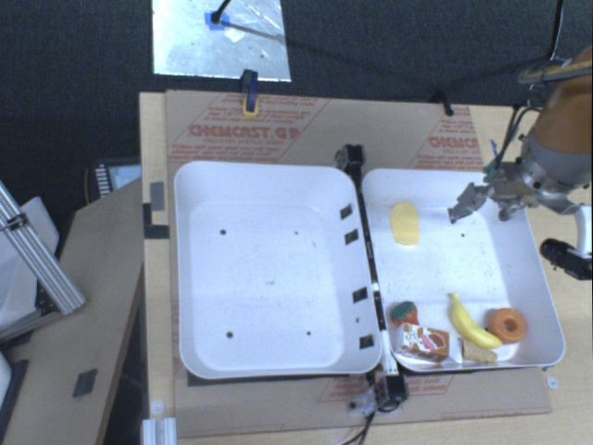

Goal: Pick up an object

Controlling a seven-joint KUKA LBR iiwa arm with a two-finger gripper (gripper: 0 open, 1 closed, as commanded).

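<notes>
The right bin (445,276) holds a pale yellow block (405,223) near its back left. A banana (471,323), an orange ring (507,324), a red-and-white packet (424,342) and a small red-and-green item (403,313) cluster at its front. My gripper (484,209) hangs over the bin's back right part, to the right of the yellow block and apart from it. Its two grey fingers (460,209) are spread open with nothing between them.
The left bin (269,267) lies beside the right one, with black clips (358,239) along the shared edge. A silver foil sheet (220,24) lies beyond the bench at the back. A metal frame (37,258) stands at the far left.
</notes>
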